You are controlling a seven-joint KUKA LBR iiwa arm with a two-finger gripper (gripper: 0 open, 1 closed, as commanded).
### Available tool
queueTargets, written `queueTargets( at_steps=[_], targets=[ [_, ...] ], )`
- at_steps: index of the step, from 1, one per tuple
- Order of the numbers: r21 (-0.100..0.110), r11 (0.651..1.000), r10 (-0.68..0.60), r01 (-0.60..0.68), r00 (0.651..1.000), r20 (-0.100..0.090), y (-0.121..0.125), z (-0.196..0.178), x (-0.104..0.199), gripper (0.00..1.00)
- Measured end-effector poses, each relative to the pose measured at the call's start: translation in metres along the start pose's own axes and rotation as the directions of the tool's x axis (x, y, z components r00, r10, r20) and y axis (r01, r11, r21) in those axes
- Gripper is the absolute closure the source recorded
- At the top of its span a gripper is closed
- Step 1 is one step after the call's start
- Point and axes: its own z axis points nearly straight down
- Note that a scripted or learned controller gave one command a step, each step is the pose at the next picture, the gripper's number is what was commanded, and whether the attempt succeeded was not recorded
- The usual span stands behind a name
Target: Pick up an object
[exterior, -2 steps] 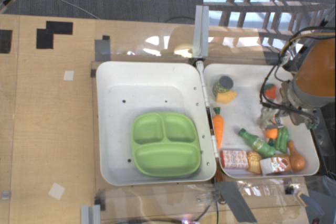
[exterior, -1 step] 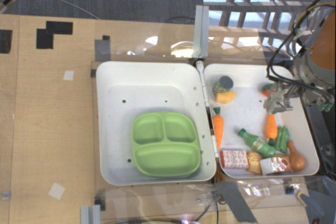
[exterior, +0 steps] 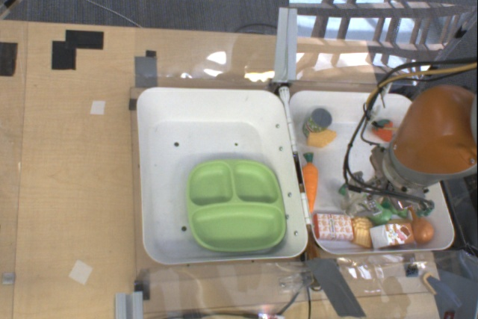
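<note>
Nearest the camera, along the front wall of the right bin [exterior: 337, 169], a red-and-white box [exterior: 333, 226], a white carton [exterior: 391, 234] and a brown ball [exterior: 423, 231] are lying in a tight row, touching or almost touching. Just behind them a green item [exterior: 389, 214] is sitting against the carton.

The gripper [exterior: 385, 194] is hanging right over that green item, with the arm's orange band [exterior: 437, 131] covering most of it from above. Cables and the wrist are hiding its tips, so I cannot tell whether it is spread or closed, and nothing is visibly being held.

Judging by this, the green item and the carton are lying straight below the gripper and slightly toward the camera, so they look like the likeliest pick. The crowding there is making a clean grasp doubtful.

To the left, well apart from the gripper, a carrot [exterior: 310, 183] is lying beside the dividing wall, its long axis running near to far. Farther back, a yellow piece [exterior: 322, 137] and a red piece [exterior: 383, 132] are resting. In the left bin [exterior: 202, 119] a green plate [exterior: 236, 204] is sitting alone.
</note>
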Motion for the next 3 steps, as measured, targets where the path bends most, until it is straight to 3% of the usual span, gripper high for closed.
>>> queueTargets(
  at_steps=[1,2,3],
  targets=[
    [0.004,0.995,0.098,-0.098,0.995,0.013,0.026,-0.156,-0.04,1.0],
    [0.001,1.0,0.0,0.0,1.0,0.009,0.033,-0.268,-0.129,1.0],
    [-0.002,0.994,-0.106,0.106,0.994,-0.005,-0.043,-0.202,-0.118,1.0]
  ],
)
